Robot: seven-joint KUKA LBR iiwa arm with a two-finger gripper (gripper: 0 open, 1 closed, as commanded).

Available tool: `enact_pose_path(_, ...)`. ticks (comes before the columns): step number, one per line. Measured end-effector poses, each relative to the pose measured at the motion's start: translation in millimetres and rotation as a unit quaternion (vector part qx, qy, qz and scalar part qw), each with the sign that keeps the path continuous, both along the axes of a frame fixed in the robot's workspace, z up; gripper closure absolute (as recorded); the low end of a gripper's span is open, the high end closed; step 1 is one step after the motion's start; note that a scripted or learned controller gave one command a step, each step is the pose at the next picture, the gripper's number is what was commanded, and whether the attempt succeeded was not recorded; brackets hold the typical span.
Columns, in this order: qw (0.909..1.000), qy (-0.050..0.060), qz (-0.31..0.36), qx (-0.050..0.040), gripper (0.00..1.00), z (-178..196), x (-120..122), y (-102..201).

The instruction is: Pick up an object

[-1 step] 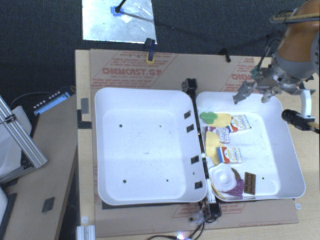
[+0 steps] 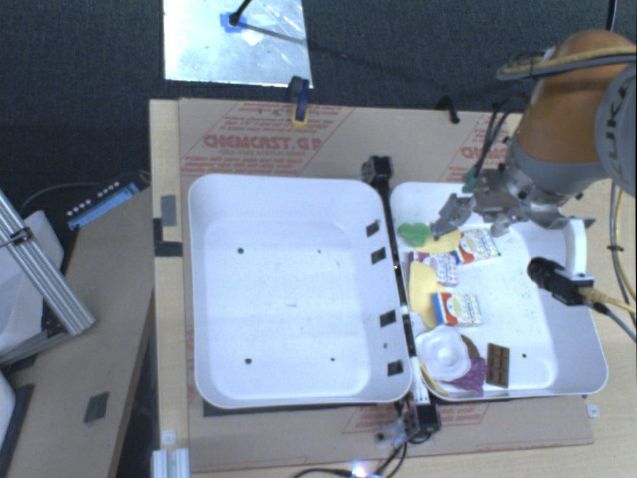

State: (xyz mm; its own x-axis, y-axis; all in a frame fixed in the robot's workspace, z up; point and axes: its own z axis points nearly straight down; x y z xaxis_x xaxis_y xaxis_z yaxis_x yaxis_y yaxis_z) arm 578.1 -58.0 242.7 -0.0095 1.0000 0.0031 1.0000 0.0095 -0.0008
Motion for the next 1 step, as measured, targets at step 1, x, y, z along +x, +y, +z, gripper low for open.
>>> enact_pose_path(1,1.0,0.004,-0.006,-0.0012,0.0,-77.8,-56.1,-26.6)
